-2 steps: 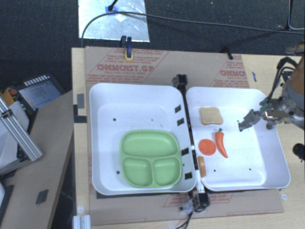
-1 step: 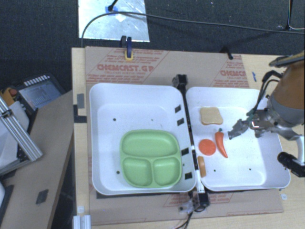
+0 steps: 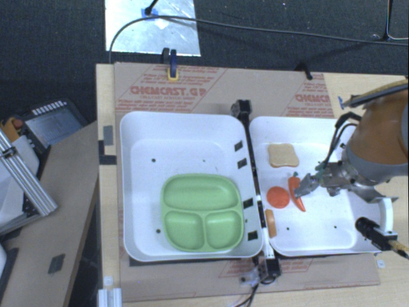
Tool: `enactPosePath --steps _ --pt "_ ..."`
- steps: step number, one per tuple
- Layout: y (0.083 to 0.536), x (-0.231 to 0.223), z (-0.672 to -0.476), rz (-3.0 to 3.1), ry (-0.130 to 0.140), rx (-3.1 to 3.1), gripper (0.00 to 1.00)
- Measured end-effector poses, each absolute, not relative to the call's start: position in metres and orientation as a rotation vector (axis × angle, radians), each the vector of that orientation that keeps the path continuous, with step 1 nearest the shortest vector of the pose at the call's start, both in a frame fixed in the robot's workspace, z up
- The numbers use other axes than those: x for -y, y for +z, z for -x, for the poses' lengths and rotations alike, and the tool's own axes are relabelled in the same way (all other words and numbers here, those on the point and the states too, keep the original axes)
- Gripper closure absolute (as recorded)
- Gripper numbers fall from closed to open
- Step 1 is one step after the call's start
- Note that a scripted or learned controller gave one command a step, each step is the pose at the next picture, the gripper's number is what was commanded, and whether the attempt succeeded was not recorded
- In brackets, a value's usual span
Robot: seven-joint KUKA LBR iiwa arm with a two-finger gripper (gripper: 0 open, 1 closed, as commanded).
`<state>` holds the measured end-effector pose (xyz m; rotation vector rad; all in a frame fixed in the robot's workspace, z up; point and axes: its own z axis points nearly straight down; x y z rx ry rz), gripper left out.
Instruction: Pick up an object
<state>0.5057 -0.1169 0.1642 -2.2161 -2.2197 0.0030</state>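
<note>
In the right bin (image 3: 319, 235) lie a tan slice of bread (image 3: 282, 155), a red-orange round piece (image 3: 278, 197), an orange carrot-like piece (image 3: 296, 192) and a small orange-brown piece (image 3: 270, 223) against the left wall. My gripper (image 3: 308, 184) reaches in from the right and hangs low just right of the carrot piece, its tip beside it. I cannot see any object between the fingers.
The left bin (image 3: 147, 139) holds a green divided plate (image 3: 201, 211). A black clip (image 3: 243, 109) sits at the top of the wall between the bins. The arm's grey and orange body (image 3: 380, 146) covers the right bin's right side. A black fitting (image 3: 377, 232) lies at its lower right.
</note>
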Motion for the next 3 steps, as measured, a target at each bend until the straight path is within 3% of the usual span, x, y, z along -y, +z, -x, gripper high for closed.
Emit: enactPosePath --steps 1,2,3 --pt "0.122 0.116 -0.509 2.218 0.002 2.220 0.00" --pt "0.135 0.117 -0.510 2.221 -0.002 2.225 1.00" --pt "0.179 0.112 -0.512 2.221 -0.006 2.230 1.00"
